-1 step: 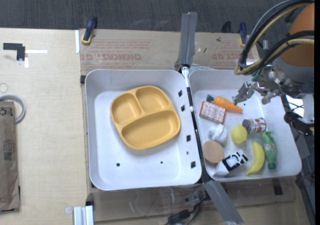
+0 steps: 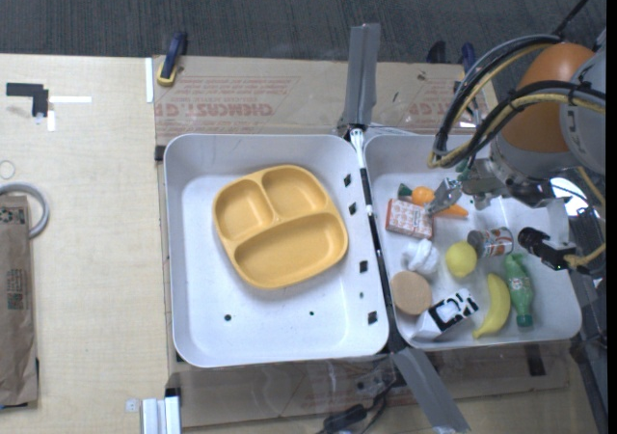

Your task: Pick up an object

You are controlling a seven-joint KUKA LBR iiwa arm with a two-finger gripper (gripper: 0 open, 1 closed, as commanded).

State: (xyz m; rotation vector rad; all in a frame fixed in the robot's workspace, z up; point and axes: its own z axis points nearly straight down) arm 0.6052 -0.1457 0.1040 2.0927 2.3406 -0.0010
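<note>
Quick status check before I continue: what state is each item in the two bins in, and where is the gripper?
Yellow divided plate: flat, upright, alone in left bin.
Gripper: low over right bin, at the carrot.
Red-white packet: lying flat.
Lemon: resting loose.
Banana: lying beside green bottle.
Green bottle: on its side.
Small can: tipped over.

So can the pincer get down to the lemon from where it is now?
Probably yes. The pincer hangs over the carrot, and the lemon lies uncovered just beyond, though a can crowds it.
</note>
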